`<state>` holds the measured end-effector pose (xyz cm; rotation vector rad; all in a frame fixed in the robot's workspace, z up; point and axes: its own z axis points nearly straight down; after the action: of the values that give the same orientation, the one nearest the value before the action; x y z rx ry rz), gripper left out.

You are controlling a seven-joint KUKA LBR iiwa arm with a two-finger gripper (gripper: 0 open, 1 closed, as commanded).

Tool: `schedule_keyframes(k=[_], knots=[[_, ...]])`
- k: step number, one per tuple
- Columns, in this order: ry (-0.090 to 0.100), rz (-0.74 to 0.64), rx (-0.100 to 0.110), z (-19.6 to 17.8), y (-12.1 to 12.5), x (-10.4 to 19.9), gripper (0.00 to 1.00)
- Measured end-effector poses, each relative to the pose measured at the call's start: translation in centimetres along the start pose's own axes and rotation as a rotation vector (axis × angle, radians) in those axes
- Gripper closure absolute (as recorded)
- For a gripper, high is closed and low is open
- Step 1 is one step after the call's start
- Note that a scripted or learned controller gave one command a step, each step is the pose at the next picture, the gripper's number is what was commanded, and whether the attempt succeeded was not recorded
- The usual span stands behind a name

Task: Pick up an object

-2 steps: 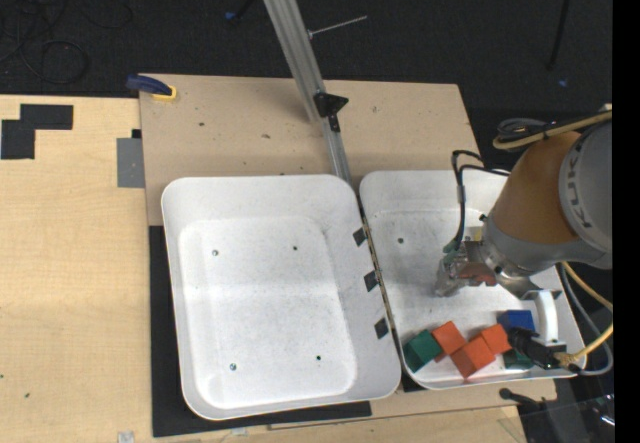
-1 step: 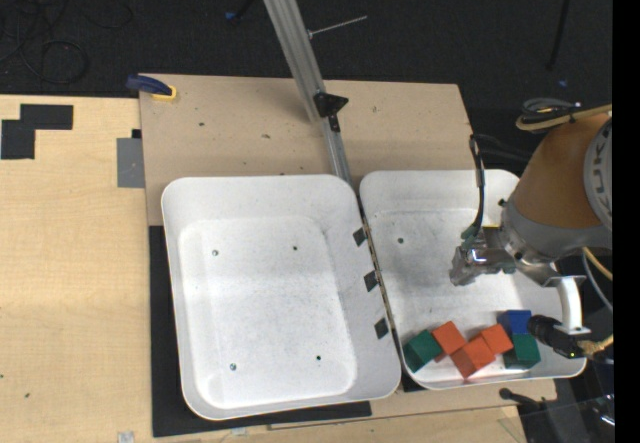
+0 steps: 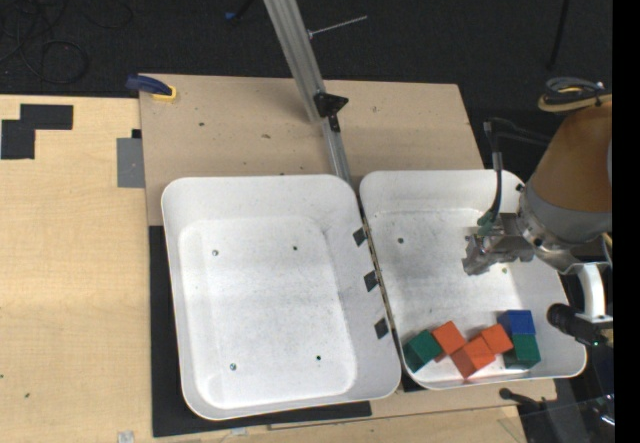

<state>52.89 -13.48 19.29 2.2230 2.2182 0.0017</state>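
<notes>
Several small blocks lie in the near corner of the right bin [image 3: 430, 221]: a green block [image 3: 424, 347], an orange block [image 3: 448, 336], two more orange blocks [image 3: 484, 349], a blue block [image 3: 519, 322] and a green block [image 3: 523, 348] beneath it. My gripper [image 3: 487, 252] hangs over the right side of that bin, well behind the blocks and apart from them. Nothing shows between its tips.
The left bin [image 3: 265, 291] lies beside the right one, joined by black clips [image 3: 369, 280]. A slanted aluminium rail [image 3: 300, 51] rises behind the bins. A blue and yellow clamp [image 3: 152, 86] sits at the bench's far left corner.
</notes>
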Motion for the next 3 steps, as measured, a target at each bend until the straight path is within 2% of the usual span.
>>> schedule_keyframes(k=[1, 2, 3], knots=[[-0.001, -0.001, -0.001, -5.3, 0.6, -1.1, 1.00], [0.003, -0.005, 0.005, -5.4, -0.8, 4.4, 1.00], [0.003, -0.005, 0.006, -4.0, -0.8, 9.1, 1.00]])
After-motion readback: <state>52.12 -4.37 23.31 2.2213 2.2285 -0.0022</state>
